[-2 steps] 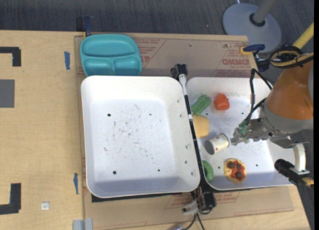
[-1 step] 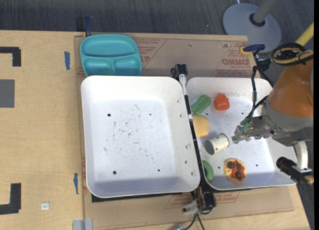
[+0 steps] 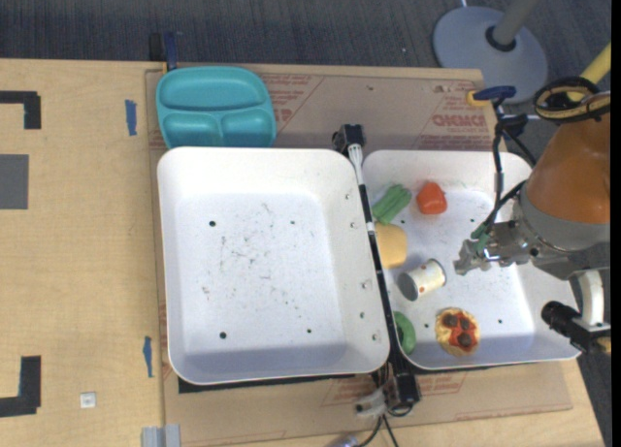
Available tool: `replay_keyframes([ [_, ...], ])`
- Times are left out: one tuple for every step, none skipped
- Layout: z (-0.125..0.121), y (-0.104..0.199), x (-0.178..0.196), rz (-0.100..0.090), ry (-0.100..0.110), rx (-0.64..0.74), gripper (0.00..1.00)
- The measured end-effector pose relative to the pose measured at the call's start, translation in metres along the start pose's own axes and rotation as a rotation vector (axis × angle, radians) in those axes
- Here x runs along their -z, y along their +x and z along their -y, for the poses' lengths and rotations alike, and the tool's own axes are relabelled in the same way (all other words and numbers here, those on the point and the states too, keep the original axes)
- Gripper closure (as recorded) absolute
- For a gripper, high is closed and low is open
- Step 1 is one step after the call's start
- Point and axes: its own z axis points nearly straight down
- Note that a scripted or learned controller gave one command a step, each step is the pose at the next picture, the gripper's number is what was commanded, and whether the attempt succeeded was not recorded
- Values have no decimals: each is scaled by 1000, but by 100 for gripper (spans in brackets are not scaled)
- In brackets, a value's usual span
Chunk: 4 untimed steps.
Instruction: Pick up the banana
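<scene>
Camera view: pincer [image 3: 473, 253] over right bin [image 3: 505, 343]; apart from banana [image 3: 390, 244].

You've got two smooth white plastic bins [image 3: 262, 261], a glossy teal plastic tray [image 3: 215, 106], and a matt cardboard-looking counter [image 3: 78, 261].

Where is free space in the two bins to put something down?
The left bin has a bare floor from wall to wall. In the right bin things crowd the left half; a bare patch lies between the pizza slice, the pincer and the bin's right wall.
</scene>
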Motion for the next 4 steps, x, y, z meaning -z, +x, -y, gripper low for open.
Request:
replay_keyframes([
  [5, 68, 2, -6, 24, -116, 100],
  [4, 68, 11, -5, 23, -115, 100],
  [2, 68, 21, -4, 21, -114, 100],
  [1, 68, 32, -3, 18, -112, 100],
])
